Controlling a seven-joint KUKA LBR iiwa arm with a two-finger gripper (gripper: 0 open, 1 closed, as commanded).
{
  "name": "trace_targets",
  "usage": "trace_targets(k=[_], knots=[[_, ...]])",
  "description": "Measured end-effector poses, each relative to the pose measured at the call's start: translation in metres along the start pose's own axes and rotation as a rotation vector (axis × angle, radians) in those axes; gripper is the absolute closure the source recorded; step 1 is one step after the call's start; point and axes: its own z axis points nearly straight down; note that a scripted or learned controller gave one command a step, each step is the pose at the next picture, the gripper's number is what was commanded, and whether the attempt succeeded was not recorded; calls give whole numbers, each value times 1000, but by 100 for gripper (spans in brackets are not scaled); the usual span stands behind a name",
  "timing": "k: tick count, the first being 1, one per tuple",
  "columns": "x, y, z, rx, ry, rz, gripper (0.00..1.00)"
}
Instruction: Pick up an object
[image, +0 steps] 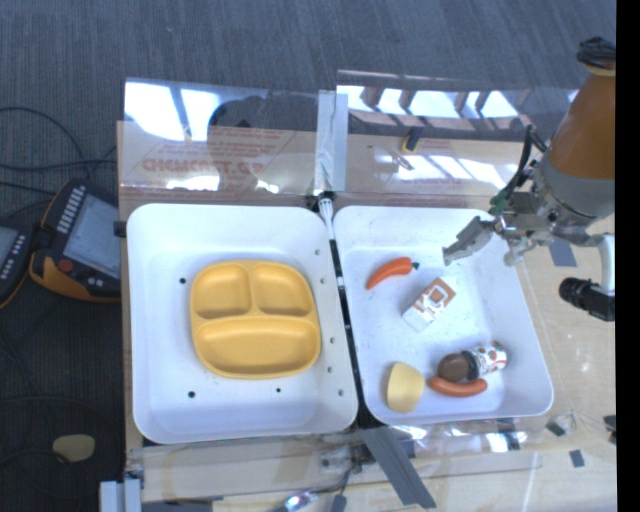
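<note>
Yellow tray (255, 318); white bins (150, 330); orange chili (390, 271); pale-yellow wedge (403, 387).

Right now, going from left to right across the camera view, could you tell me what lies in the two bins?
Yellow divided plate in the left bin → orange chili pepper → yellow wedge → small white carton in the right bin. The cluster at the near right overlaps, so I leave it out.

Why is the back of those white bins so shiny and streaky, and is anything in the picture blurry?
In the camera view, clear panels behind the two bins mirror bright light as pale streaks. The orange pepper, small carton and yellow tray look evenly lit and fairly sharp. The gripper is slightly soft, with faint shadows below.
</note>
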Motion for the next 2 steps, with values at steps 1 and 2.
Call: trace_targets(k=[1, 2], knots=[[-3, 22, 172, -2, 0, -22, 0], [-4, 22, 162, -4, 0, -21, 100]])
